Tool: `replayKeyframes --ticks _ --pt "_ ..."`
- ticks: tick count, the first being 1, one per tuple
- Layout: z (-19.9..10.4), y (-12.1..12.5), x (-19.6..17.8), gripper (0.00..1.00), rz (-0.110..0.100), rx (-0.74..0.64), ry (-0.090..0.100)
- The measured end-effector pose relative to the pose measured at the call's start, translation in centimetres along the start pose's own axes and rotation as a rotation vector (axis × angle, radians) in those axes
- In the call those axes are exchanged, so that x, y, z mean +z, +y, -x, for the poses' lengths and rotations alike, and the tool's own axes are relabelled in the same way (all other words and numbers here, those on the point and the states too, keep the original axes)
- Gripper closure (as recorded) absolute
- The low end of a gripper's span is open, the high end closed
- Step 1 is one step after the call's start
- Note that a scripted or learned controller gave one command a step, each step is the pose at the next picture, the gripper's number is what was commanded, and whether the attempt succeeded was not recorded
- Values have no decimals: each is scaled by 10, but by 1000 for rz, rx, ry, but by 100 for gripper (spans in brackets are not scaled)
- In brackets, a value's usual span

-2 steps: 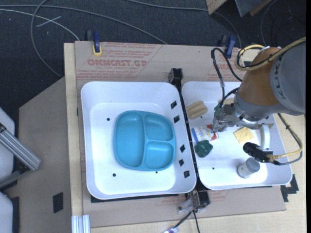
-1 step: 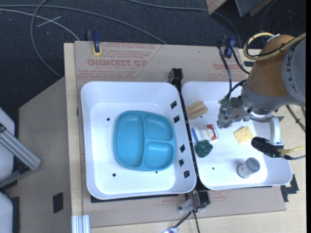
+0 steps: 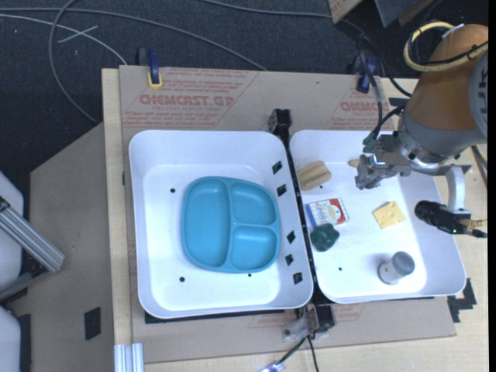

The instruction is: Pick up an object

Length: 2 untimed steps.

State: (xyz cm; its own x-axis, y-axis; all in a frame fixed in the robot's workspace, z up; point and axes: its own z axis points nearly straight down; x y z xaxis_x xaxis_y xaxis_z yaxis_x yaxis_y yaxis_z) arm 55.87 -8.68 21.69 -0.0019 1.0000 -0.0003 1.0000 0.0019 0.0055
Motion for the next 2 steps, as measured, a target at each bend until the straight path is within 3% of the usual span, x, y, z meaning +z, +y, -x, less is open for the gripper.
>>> replayKeyframes --ticks 1,2 --pt "0 1 -16 100 -3 1 0" --pt "-55 13 -5 100 -6 -2 2"
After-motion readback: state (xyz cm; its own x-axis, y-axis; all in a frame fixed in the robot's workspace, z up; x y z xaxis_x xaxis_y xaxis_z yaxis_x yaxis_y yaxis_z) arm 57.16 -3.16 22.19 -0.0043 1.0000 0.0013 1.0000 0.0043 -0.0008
